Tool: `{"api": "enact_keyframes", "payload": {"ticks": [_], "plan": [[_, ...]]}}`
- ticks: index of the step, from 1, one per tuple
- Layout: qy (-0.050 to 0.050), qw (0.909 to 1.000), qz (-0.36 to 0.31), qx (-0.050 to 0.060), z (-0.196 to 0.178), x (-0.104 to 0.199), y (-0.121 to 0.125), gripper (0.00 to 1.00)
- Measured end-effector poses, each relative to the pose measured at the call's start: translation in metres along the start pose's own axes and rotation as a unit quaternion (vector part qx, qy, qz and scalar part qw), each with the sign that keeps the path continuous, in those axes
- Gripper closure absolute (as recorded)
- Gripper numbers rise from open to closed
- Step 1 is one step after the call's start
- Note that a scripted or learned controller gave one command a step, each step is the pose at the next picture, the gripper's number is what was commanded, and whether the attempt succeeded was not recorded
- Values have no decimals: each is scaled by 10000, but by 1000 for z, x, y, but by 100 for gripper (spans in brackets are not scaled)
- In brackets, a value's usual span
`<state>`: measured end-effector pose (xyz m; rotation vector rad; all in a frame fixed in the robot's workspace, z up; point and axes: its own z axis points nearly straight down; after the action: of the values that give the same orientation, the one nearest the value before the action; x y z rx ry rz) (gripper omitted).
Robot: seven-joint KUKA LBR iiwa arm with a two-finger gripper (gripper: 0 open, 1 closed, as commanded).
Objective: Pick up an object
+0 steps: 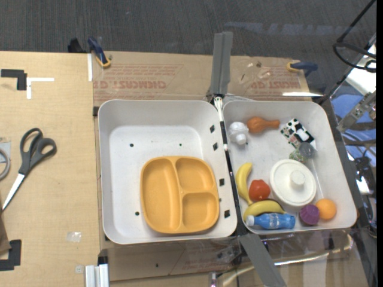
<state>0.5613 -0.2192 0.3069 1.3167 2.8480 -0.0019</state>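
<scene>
The right bin (335,137) holds several small objects. A white lidded bowl (293,183) sits near its middle. Two yellow bananas (242,183) (263,208) lie at its left side, with a red tomato (259,190) between them. A blue bottle (272,221) lies along the front wall. A purple ball (309,214) and an orange (326,208) rest at the front right. At the back are a white figure (238,133), an orange drumstick-shaped toy (262,124), a black-and-white toy (297,131) and a small grey piece (303,152).
The left bin (119,154) holds a yellow divided plate (179,194). Scissors (29,155) lie on the wooden bench at the far left. Blue clamps (99,51) (302,67) hold cardboard behind the bins. Cables and frame parts stand at the right edge.
</scene>
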Motion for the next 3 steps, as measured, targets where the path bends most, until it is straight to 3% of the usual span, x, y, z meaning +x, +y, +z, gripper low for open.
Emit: {"api": "enact_keyframes", "payload": {"ticks": [1, 2, 3], "plan": [[-94, 9997, -209, -54, 167, -24, 22, 100], [-73, 9997, -208, -44, 169, -23, 21, 0], [-10, 9998, 217, -11, 213, -55, 63, 0]]}}
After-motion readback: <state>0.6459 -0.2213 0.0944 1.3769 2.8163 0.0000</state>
